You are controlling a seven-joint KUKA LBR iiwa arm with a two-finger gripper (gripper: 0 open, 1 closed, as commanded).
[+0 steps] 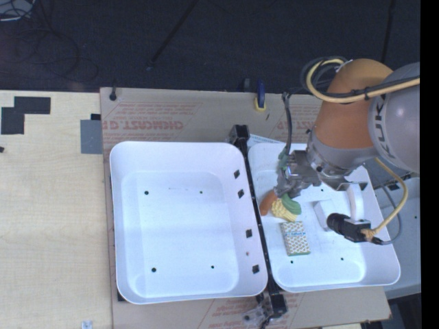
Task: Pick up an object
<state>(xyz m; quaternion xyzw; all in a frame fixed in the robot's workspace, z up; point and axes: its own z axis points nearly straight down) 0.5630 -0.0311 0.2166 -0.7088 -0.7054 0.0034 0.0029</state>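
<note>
In the right bin point(343, 276), my gripper point(284, 187) reaches down at the bin's left side, right over a small cluster of toy food. The cluster has an orange piece point(267, 202), a yellow piece point(283, 210) and a green bit point(291, 203). The gripper's tip sits at the cluster's top edge, touching or nearly touching it. A small speckled green-and-white packet point(295, 238) lies flat just in front of the cluster, apart from the gripper.
The left bin point(178, 221) stands beside the right one, with a black divider clip strip point(250, 211) between them. The arm's orange band and grey body point(357, 125) hang over the right bin's back half. Cardboard underlies both bins.
</note>
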